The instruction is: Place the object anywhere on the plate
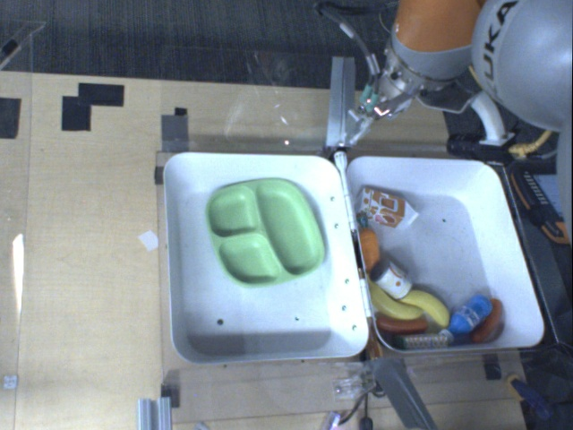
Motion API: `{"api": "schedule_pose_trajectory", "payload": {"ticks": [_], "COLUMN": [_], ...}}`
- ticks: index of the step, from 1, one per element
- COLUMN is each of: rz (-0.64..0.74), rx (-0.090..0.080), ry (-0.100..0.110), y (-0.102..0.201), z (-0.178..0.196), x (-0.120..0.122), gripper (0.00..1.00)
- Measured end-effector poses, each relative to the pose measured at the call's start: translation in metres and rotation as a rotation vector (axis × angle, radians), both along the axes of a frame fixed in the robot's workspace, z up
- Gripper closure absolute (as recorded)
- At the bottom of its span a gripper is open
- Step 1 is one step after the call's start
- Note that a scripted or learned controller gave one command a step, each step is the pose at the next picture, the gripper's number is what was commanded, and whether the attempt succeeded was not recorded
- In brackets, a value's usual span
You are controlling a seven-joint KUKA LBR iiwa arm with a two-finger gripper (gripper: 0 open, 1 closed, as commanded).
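A green plate (266,229) with three compartments lies in the left white bin (192,267). My gripper (358,124) hangs above the back edge of the bench, near the divider between the two bins, behind the plate's far right corner. Nothing shows between its fingers. The right bin (488,231) holds a small carton with orange print (385,209), a carrot-like orange piece (369,245), a banana (414,306), a white and yellow piece (394,280), a blue bottle-like item (470,314) and a brown sausage-like item (407,324).
The grey arm with its orange band (439,7) comes in from the upper right over the right bin's back wall. A metal bracket (338,97) stands behind the divider. Wooden bench top (81,240) lies to the left.
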State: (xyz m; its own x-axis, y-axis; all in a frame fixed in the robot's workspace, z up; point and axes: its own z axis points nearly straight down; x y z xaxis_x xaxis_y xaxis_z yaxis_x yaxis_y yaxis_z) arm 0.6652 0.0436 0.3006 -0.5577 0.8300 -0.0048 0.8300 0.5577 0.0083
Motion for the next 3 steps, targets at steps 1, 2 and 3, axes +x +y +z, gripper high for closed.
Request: {"api": "schedule_pose_trajectory", "payload": {"ticks": [1, 2, 3], "rz": [-0.061, 0.113, 0.023], "rx": [0.001, 0.000, 0.001], "ry": [0.005, 0.006, 0.006], "y": [0.038, 0.088, 0.113], "z": [-0.082, -0.153, -0.147], "x": [-0.033, -0.045, -0.084], "gripper": [1.00, 1.00, 1.00]}}
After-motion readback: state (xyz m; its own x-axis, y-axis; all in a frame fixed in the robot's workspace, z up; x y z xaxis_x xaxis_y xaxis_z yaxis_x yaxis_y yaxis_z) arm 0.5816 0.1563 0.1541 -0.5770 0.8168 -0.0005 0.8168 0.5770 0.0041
